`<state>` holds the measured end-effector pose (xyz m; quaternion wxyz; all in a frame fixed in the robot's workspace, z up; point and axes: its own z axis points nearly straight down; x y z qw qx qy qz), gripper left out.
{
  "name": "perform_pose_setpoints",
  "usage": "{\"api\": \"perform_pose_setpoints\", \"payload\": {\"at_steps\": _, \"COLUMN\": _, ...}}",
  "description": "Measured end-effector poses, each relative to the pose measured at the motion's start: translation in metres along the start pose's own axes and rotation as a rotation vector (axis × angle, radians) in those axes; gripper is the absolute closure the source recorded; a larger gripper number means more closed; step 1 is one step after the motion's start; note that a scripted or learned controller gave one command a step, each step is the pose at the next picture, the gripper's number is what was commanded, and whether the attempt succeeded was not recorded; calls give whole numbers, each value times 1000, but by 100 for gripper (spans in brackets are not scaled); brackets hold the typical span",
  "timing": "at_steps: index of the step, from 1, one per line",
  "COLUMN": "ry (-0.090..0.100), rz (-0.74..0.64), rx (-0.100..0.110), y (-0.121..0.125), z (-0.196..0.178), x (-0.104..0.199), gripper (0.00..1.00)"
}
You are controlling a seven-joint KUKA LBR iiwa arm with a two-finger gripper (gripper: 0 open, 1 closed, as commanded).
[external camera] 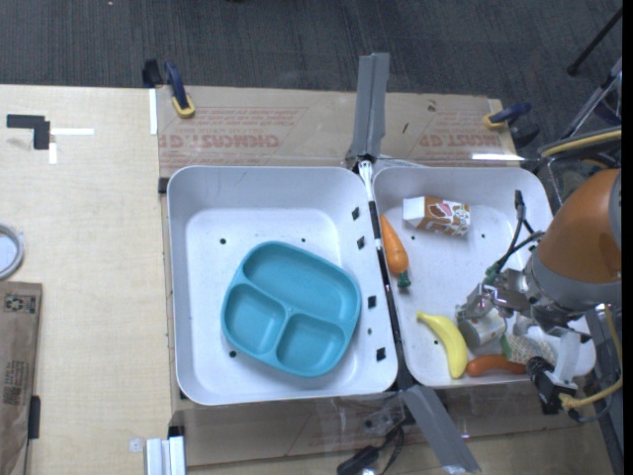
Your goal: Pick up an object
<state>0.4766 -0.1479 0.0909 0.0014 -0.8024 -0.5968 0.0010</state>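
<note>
Banana (444,339) lay in the right bin (435,191), near its front edge, long axis running from upper left to lower right. I read the gripper (482,317) as low just to its right; whether it was clenched, I could not tell.

We saw even, soft overhead light and only faint shadows. The white bins (188,265) looked bright, nearly washed out, without hard glare. The dark floor (297,18) stayed dim. Detail was slightly soft and grainy throughout.
</note>
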Motion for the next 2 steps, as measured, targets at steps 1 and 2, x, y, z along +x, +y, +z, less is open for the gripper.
{"api": "perform_pose_setpoints", "payload": {"at_steps": 1, "ry": 0, "rz": 3, "rx": -1, "y": 1, "z": -9, "x": 0, "gripper": 100}}
{"api": "perform_pose_setpoints", "payload": {"at_steps": 2, "ry": -2, "rz": 23, "rx": -1, "y": 30, "z": -147, "x": 60, "gripper": 100}}
